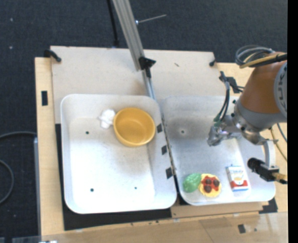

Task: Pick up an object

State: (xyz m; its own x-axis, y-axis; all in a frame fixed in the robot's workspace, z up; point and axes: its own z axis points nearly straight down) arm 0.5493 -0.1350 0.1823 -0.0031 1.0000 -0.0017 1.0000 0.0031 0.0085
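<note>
We judge nothing picked yet: the hand (215, 136) hovers over the right bin (189, 120); we cannot tell its state.

Yellow bowl (134, 127) upright, left bin, white lump (107, 118) touching; carton (237, 178), green (192, 182) & red toys (210, 185) right bin.

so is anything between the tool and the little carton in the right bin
Nothing visible. The tool hangs over bare bin floor in the right bin, and the carton lies nearer the front edge with open floor between them. The green piece sits off to the side.
</note>
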